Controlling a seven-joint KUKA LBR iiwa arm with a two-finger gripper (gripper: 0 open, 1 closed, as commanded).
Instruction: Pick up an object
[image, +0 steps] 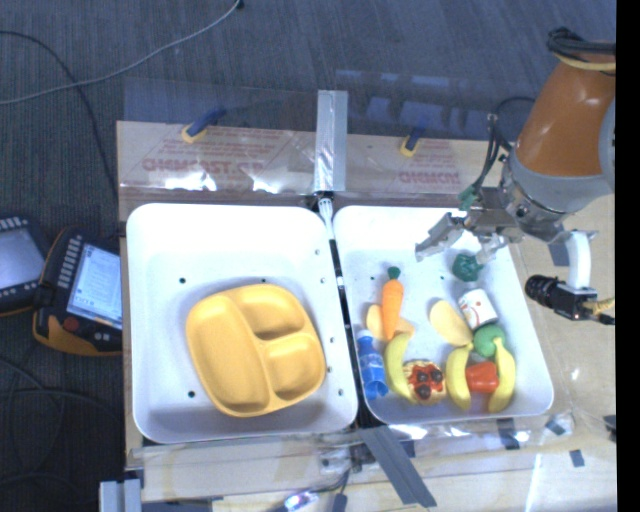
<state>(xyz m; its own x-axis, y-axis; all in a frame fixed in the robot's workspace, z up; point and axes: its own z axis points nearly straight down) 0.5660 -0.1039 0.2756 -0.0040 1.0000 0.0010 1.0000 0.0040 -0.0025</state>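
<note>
The fingers (458, 240) are spread wide open with nothing between them, up over the far part of the right bin (535, 395). The left bin (150, 300) holds a yellow tray (256, 346). In the right bin lie bananas (398, 362), a carrot (391, 300), a blue bottle (372, 368) and a small green ball (466, 266), just beside the fingers.

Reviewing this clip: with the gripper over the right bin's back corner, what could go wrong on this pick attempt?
1. The gripper hangs open above the small green object, which sits near the right bin's far wall; a rounded little thing may slip out.
2. The other toys are crowded: carrot, bananas, white bottle. A descent there may nudge neighbours or grab two.
</note>
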